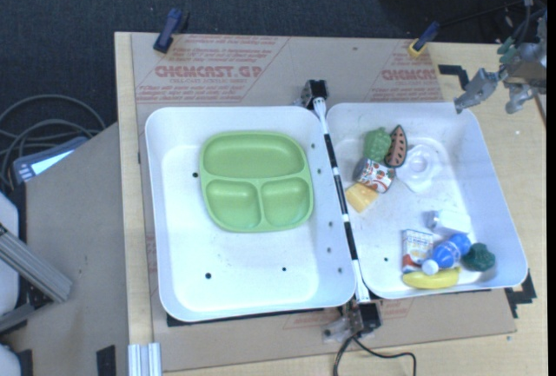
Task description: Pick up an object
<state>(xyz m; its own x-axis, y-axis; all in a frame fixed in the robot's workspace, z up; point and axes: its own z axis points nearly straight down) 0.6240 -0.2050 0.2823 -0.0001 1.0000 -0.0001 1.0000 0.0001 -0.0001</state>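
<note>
The right bin [486, 161] holds several small items. A green leafy toy [377, 142], a watermelon slice [397, 146] and a clear cup [420, 166] lie at its far side. A red-and-white packet [376, 175] and a yellow wedge [360, 196] sit near its left wall. At the near right corner are a small box [418, 243], a blue bottle [448, 251], a dark green broccoli [478, 259] and a banana [432, 280]. My gripper [495, 95] hangs over the bin's far right corner, open, with nothing between its fingers.
The left bin [174, 261] carries a green divided plate [257, 181]. A black clamp [314, 91] sits where the two bins meet at the back. Blue clips [168, 29] hold the brown board under the bins. Cables lie on the floor to the left.
</note>
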